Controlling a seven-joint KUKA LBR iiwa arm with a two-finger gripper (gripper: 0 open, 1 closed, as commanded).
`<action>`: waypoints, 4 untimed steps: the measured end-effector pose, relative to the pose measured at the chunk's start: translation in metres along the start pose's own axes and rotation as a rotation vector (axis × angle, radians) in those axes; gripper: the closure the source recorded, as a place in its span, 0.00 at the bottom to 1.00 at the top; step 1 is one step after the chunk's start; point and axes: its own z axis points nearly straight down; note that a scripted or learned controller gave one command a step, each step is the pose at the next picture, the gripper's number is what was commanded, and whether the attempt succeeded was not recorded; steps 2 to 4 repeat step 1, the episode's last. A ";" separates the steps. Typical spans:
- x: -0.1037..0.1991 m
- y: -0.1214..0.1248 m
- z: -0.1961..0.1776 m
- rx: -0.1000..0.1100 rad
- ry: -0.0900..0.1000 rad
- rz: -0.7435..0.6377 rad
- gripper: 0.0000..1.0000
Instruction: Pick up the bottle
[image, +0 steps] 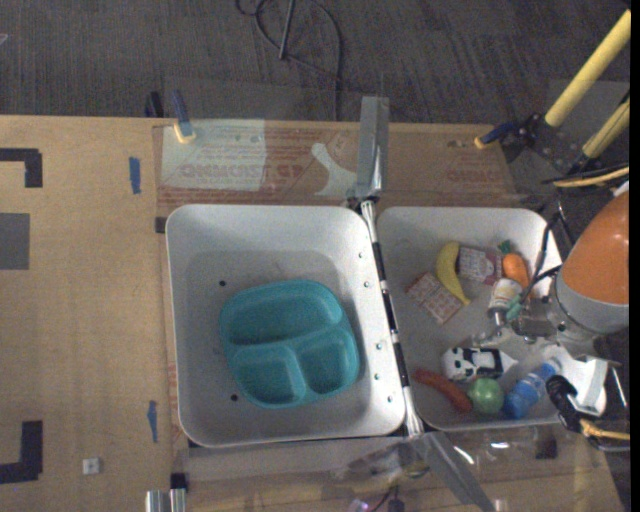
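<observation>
The two-finger gripper (497, 335) is seen over the right white bin (420, 240), beside the small orange-capped bottle (507, 288); finger state cannot be told.

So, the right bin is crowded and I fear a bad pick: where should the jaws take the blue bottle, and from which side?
Probably across the body of the blue bottle, coming straight down from above. It lies tilted on the floor of the right bin, cap end toward the arm, so its long sides are exposed. Close across the narrow width, since the green ball sits close beside its lower end.
</observation>
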 end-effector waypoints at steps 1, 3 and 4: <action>-0.032 -0.013 0.011 0.002 0.008 -0.310 0.00; -0.032 -0.013 0.011 0.002 0.008 -0.310 0.00; -0.032 -0.013 0.011 0.002 0.008 -0.310 0.00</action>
